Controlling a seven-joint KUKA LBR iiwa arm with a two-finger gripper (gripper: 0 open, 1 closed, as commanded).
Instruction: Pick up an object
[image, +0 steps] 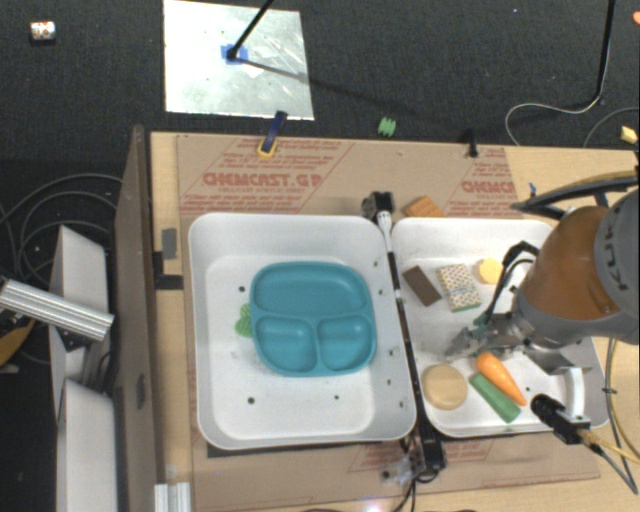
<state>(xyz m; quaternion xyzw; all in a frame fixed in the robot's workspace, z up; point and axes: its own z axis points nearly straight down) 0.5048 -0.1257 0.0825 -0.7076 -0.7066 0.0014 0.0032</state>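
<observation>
An orange carrot (497, 376) lies in the right bin (430, 240), lower right of the frame, touching a green block (493, 397) and near a tan disc (445, 386). The gripper (478, 338) hangs just above the carrot's upper end; its opening cannot be told. A blue divided plate (313, 317) rests in the left bin (220, 300).

Robot gripper (478, 337) low in the right white bin (470, 232), an orange plastic carrot (498, 376) just beside its jaws.
</observation>
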